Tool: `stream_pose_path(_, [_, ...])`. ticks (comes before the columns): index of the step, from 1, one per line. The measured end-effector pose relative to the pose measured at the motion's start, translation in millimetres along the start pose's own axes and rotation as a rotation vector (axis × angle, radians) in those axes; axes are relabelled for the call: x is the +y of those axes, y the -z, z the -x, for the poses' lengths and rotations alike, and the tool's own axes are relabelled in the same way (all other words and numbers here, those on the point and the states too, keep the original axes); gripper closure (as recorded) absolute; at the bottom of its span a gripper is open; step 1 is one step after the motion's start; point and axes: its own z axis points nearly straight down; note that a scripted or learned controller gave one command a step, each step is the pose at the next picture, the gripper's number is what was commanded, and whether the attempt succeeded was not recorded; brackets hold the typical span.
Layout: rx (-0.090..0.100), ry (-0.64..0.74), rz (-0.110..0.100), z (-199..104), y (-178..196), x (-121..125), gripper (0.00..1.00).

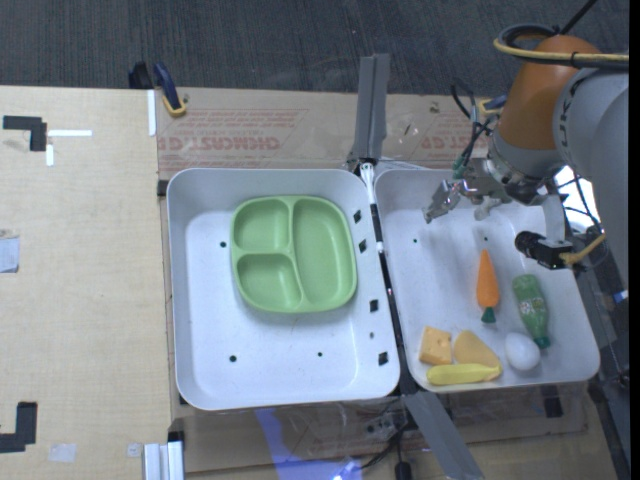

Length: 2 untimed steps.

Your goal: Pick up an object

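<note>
The right bin (410,258) holds an orange carrot (487,281), a green bottle (530,308), a white egg-like ball (522,352), a yellow banana (463,373) and two orange-yellow wedges (436,346) near its front. My gripper (460,208) hangs over the far part of this bin, above bare floor. It is open with nothing between its fingers. It stands well behind the carrot and apart from every object.
A green divided plate (295,253) lies in the left bin (200,318). A raised divider (378,268) separates the two bins. A dark cable end (540,248) of the arm hangs over the right bin's far right side.
</note>
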Motion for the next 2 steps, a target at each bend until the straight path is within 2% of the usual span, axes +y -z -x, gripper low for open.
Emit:
stream_pose_path(1, [0.002,0.096,0.000,-0.8,-25.9,-69.7,0.00])
stream_pose_path(2, [0.002,0.249,0.002,45.8,-25.5,-111.0,0.00])
